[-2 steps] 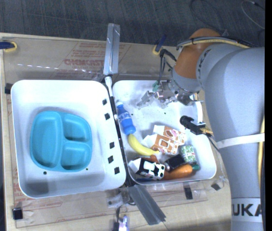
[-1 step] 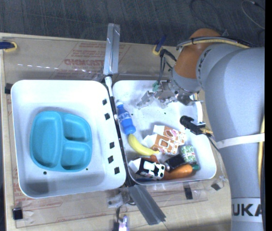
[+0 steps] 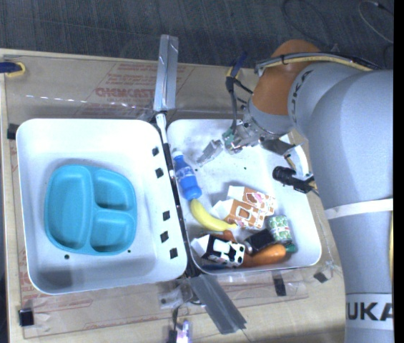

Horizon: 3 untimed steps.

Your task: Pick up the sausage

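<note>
the bench (image 3: 80, 77) is a pale wooden board with faint red print, set on a dark grey floor, and blue clamps grip its far left corner. two shallow white bins sit on it side by side, touching along a central divider. taking the banana (image 3: 209, 217) in the right bin (image 3: 287, 168) as the landmark: the left bin (image 3: 30, 148) lies well to its left and holds a blue sectioned tray (image 3: 91, 209). just up and left of the banana a clear bottle with a blue cap (image 3: 184, 177) lies against the divider. right of the banana is an orange-and-white patterned carton (image 3: 250, 206), then a small green-labelled can (image 3: 280, 227). below the banana sits a black-and-white cow-patterned toy (image 3: 224, 250), and the sausage (image 3: 267, 254), orange-red, lies at the near wall to the banana's lower right, partly tucked under a dark item too small to name.

the gripper (image 3: 219, 146) hangs above and right of the banana, over the bin's far end, well apart from the sausage. its fingers are blurred and small; i cannot tell how far apart they stand, and nothing is visibly held. the grey arm (image 3: 352, 163) covers the bin's right rim.
</note>
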{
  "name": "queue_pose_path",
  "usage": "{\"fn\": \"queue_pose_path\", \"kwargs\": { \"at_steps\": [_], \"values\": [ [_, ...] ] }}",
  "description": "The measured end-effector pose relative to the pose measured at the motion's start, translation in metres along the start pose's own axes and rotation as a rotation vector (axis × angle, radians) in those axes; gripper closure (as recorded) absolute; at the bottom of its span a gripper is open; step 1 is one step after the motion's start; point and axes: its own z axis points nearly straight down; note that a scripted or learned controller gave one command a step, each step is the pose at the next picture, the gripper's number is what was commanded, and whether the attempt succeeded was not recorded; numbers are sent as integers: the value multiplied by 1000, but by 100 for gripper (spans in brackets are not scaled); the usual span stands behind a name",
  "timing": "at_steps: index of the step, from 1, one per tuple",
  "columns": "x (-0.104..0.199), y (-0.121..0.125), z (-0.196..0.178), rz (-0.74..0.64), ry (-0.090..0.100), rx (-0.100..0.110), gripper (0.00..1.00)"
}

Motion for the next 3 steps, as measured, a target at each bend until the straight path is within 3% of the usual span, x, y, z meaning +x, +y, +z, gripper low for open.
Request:
{"fn": "queue_pose_path", "kwargs": {
  "at_steps": [1, 2, 3],
  "values": [
    [-5, -19, -25, 231, 1, 2, 0],
    [15, -51, 1, 264, -1, 1, 0],
    [-1, -56, 0, 235, -3, -3, 0]
  ]
}}
